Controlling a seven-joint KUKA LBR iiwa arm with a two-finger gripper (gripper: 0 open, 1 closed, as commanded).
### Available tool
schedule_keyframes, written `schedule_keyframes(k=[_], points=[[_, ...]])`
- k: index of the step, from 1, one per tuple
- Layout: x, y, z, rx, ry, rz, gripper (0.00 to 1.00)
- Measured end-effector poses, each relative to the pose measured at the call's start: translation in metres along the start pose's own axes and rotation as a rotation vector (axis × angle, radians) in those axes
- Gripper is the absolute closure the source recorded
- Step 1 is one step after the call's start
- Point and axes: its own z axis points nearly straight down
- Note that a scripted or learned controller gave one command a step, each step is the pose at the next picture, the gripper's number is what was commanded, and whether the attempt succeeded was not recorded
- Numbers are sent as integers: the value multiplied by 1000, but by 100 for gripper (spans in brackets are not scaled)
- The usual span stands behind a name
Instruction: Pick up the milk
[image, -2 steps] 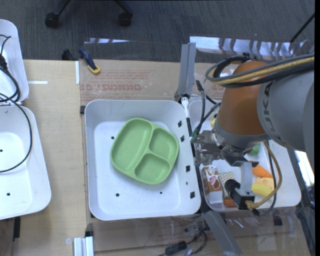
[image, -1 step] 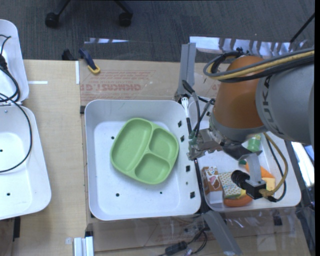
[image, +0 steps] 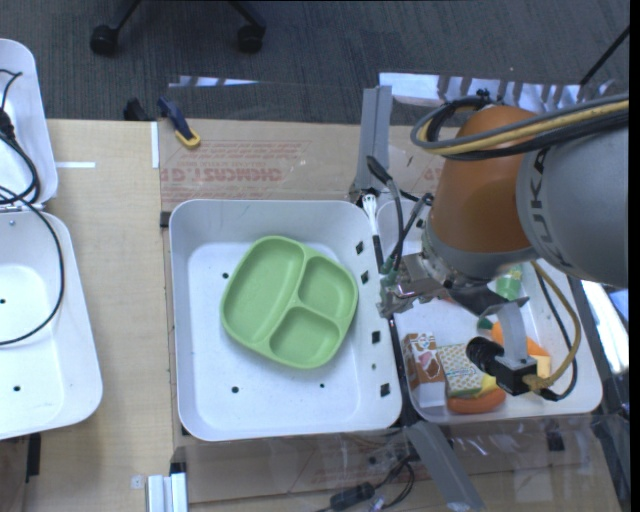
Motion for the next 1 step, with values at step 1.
schedule_keyframes(k=[1], points=[[40, -17, 8, -1, 2, 43, 100]])
